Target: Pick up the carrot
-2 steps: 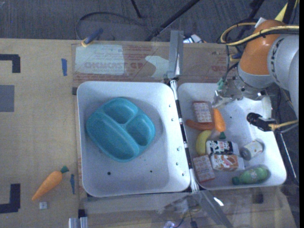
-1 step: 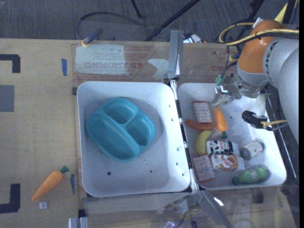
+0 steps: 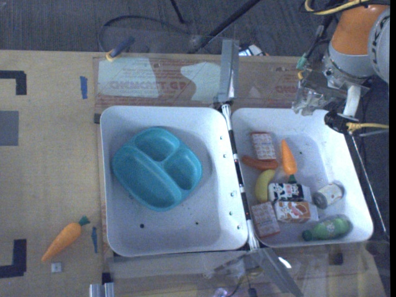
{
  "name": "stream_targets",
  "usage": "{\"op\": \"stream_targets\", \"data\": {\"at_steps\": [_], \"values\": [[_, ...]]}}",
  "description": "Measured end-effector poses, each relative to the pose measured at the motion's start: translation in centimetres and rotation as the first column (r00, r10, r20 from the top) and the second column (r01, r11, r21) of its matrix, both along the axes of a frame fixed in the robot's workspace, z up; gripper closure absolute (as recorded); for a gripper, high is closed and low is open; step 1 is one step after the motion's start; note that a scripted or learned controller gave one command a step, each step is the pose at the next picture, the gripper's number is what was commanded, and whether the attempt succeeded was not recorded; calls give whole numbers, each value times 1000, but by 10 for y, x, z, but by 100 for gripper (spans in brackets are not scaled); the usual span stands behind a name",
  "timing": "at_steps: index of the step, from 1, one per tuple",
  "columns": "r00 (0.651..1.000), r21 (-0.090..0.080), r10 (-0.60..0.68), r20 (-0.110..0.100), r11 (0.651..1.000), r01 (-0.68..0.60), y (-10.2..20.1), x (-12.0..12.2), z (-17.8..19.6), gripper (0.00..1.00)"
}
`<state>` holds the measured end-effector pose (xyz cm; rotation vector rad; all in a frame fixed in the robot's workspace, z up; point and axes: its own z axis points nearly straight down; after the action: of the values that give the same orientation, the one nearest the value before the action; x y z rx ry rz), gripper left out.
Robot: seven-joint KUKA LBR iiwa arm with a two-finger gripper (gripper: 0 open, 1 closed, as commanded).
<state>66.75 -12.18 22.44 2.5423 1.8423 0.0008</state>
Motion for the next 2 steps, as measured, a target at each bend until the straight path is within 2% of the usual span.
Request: {"op": "stream_targets", "data": {"at_steps": [1, 2], "values": [[1000, 0, 0, -1, 1000, 0, 0, 0, 0, 0], [974, -4, 225, 11, 974, -225, 0, 4, -128, 0]]}}
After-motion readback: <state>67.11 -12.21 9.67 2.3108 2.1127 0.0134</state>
